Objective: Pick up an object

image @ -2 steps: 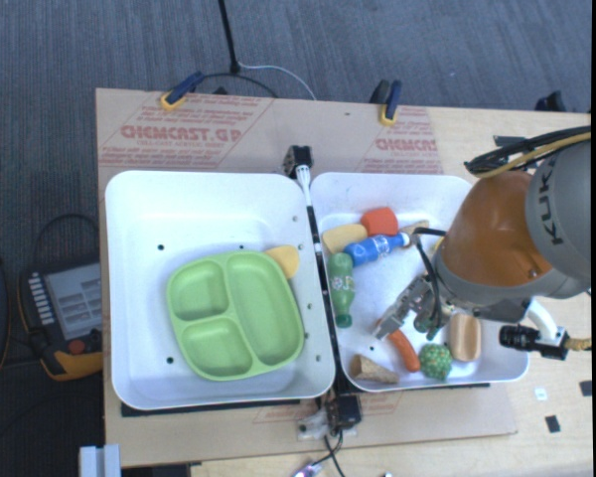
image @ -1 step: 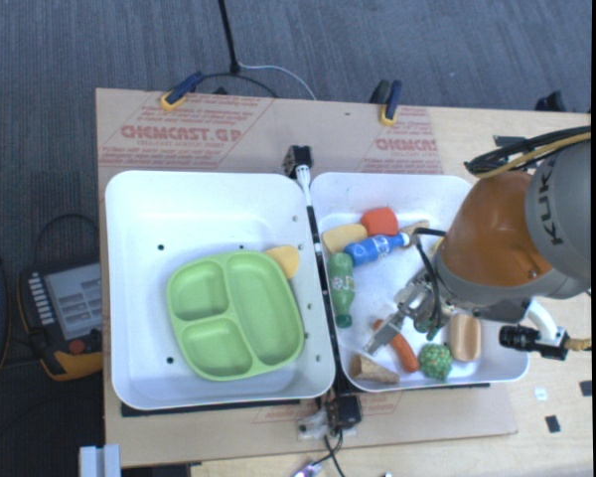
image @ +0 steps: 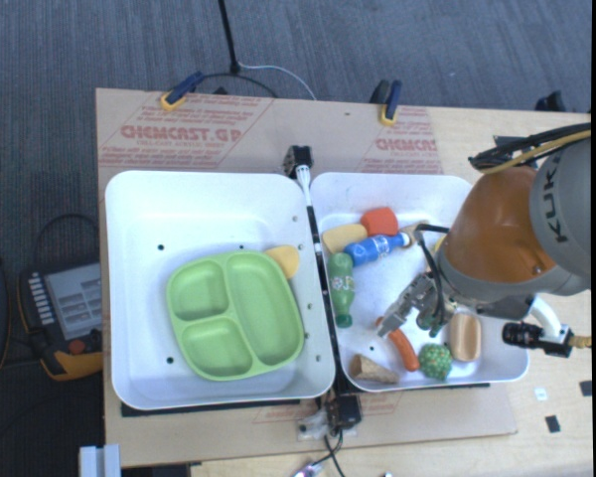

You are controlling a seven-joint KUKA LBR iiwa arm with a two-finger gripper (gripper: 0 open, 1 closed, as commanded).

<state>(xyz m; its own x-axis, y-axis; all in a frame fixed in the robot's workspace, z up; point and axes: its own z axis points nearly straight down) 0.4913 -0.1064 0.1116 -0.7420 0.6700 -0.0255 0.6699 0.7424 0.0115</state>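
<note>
- Reaching in from the right, the gripper [image: 414, 308] hangs over the right bin [image: 397, 189], fingers spread with nothing between them.
- Carrot [image: 404, 350], broccoli [image: 436, 362] and hot dog bun [image: 464, 337] crowd the near edge.
- Green bottle [image: 341, 287] lies along the left wall.
- Green tray [image: 235, 314] fills the left bin [image: 179, 199].

The scene is being viewed by a single fixed camera set above the bench [image: 179, 127], looking down at a slant. Both white bins are being taken in whole, the left bin [image: 139, 217] well away from the claw [image: 414, 309], the right bin [image: 497, 371] beneath it. Dark carpet beyond the bench is being framed at moderate range.
</note>
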